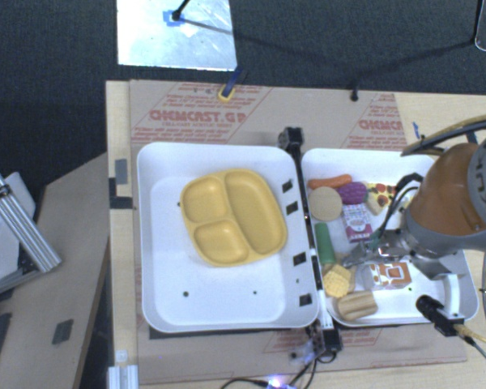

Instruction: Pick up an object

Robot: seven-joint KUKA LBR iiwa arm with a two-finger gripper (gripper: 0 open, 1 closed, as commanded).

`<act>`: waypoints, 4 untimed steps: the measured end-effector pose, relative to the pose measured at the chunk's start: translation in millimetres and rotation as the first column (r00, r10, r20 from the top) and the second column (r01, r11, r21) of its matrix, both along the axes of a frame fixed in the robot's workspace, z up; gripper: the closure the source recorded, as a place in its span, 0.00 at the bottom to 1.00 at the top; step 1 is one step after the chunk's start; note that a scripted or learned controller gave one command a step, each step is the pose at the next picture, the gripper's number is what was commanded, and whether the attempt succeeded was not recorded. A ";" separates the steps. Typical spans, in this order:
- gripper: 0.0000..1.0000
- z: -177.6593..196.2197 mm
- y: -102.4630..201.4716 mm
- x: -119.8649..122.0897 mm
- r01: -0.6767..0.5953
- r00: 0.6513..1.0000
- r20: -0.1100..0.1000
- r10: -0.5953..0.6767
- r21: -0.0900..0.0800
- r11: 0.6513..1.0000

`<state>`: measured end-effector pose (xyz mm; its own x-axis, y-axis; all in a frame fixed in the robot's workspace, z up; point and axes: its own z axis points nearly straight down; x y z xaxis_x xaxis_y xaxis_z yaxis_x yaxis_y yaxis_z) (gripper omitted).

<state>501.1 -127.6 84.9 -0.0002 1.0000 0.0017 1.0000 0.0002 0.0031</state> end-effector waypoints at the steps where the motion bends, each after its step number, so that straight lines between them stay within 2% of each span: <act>1: 1.00 13.0 -0.2 1.7 -0.001 1.000 0.005 0.001 -0.002 1.000; 4: 1.00 142.2 -3.2 7.4 -0.005 1.000 0.004 0.005 -0.003 1.000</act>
